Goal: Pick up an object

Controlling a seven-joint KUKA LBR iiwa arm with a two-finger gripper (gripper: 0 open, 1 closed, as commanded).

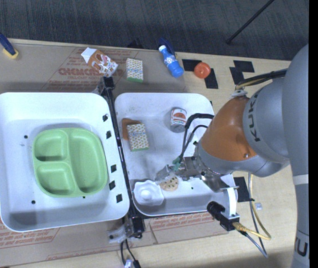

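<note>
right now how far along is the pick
Done: the arm has reached into the right bin, with the gripper low by the cookie. In hand: nothing visibly; the cookie lies on the bin floor. Left: grasping and lifting something. The can and box lie apart, untouched.

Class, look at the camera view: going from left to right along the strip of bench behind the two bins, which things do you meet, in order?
Blue and yellow clamp → snack packet → small patterned box → blue bottle → orange ball.
</note>
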